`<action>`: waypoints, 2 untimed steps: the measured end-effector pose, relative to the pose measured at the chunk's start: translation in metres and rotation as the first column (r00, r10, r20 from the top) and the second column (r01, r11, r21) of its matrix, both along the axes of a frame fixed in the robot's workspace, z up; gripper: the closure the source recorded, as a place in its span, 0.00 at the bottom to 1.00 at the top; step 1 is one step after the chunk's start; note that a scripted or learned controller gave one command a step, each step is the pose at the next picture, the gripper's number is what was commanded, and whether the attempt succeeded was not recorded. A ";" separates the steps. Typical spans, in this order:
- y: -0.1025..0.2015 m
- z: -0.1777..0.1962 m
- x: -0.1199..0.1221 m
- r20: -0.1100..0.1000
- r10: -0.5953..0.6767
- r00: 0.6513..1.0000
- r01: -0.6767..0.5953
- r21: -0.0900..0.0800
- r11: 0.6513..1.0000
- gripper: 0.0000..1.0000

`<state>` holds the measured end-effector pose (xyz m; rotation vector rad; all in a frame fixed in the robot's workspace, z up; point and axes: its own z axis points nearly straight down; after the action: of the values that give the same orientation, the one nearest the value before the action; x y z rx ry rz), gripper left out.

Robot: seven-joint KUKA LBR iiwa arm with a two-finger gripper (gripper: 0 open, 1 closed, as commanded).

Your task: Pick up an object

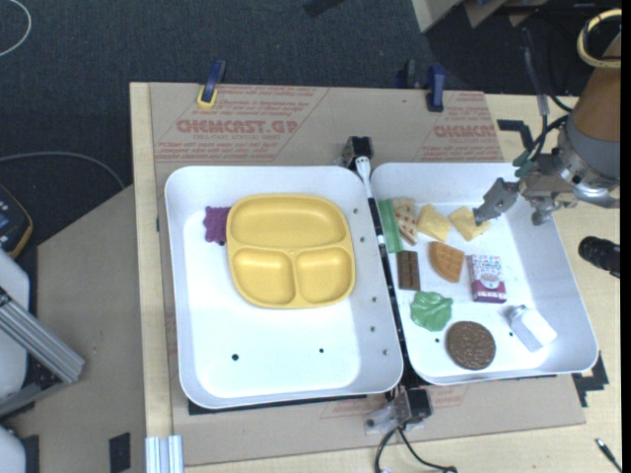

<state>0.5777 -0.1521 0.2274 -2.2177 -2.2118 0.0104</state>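
The right bin (577, 294) holds several toy foods: a yellow wedge (432, 222), a small yellow piece (467, 226), an orange waffle (446, 261), a brown bar (407, 270), a red-and-white packet (486, 276), a green leafy piece (431, 310), a round brown cookie (470, 345) and a white bottle (525, 326). My gripper (516, 206) hangs over the far right part of this bin, open, with nothing between its fingers. Its left finger (492, 202) is right beside the small yellow piece.
The left bin (197, 353) carries a yellow divided plate (291, 247) with a purple item (215, 224) at its left side. A green strip (387, 227) and a beige cracker (404, 209) lie by the right bin's left wall. Clamps sit at the board's far edge.
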 end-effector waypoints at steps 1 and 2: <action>0.000 0.006 0.003 0.012 0.003 1.000 -0.003 -0.002 1.000 0.00; 0.000 -0.036 0.002 0.005 0.002 1.000 -0.002 0.000 1.000 0.00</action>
<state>0.5799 -0.1521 0.1912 -2.2174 -2.2170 0.0052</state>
